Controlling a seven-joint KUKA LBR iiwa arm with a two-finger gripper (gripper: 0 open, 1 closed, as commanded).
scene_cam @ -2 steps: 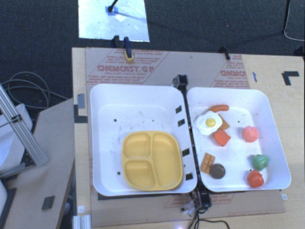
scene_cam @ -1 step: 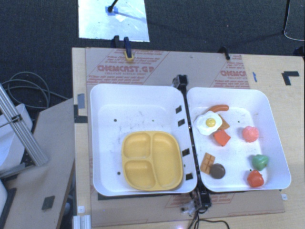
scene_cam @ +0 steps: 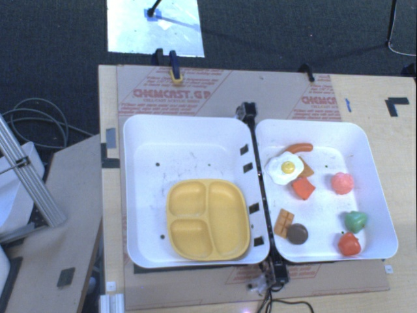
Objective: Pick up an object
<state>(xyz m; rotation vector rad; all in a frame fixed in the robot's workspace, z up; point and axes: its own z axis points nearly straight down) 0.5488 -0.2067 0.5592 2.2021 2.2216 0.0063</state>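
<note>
Gripper state could not be told. Plastic toy fried egg (scene_cam: 287,169) lay in shallow white right bin (scene_cam: 374,168); yellow three-compartment plastic tray (scene_cam: 208,218) in left bin (scene_cam: 150,149).

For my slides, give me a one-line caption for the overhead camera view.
Yellow divided tray in the left bin; toy foods, including a fried egg, scattered in the right bin.

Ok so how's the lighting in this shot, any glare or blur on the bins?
Camera view: even, soft light, with faint shadows under the toys in the right bin. Glare washes out the shiny sheet on the floor up top. The white bin walls look bright but keep detail. The yellow tray is sharp; small toys look slightly soft.
</note>
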